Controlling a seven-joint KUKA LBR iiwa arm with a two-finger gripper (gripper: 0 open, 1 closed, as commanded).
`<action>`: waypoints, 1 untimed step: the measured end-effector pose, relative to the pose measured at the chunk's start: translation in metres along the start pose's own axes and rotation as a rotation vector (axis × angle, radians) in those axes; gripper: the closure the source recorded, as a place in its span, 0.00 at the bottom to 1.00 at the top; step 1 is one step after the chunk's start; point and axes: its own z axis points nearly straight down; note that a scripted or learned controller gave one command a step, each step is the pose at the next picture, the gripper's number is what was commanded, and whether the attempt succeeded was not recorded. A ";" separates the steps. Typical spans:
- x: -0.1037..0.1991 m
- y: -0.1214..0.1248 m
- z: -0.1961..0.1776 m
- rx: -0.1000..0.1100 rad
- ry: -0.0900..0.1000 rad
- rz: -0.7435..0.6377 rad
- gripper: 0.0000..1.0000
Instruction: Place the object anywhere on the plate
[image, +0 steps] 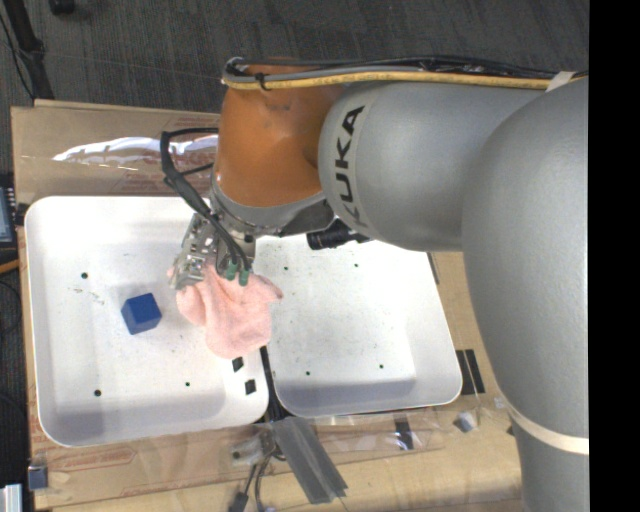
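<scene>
Keep the gripper (212, 262) pinched tight on the pink cloth (238, 315) and carry it high enough that the trailing hem clears the raised rims where the left bin (60, 240) and the right bin (400, 340) meet, since a dragging corner can snag there and pull the fabric free. Move slowly and level; avoid any quick swing, because limp fabric lags behind the wrist and sways. Aim the bulk of the hanging fabric, not the wrist, over the middle of the target, lower until most of the cloth rests on the surface, and only then release, so nothing slides off an edge. Steer clear of the blue cube (141, 312), lying apart to the left on the floor of the left bin. Cannot tell from this slant which surface serves as the plate, so confirm that before committing to the drop. Closed down to a narrow pinch around the upper gather of the cloth, judging by how the fabric bunches up between the metal fingers (196, 262) and falls away beneath them. Hangs just under the wrist of the grey and orange arm (270, 140), at the right side of the left bin, with its lower part draped across the rim towards the right bin. Looks pale salmon pink, soft, crumpled, with loose folds, wider below than at the pinched top; likely to slump and spread on landing rather than hold any shape
</scene>
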 end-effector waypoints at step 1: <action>0.001 0.044 -0.003 -0.001 -0.002 -0.226 1.00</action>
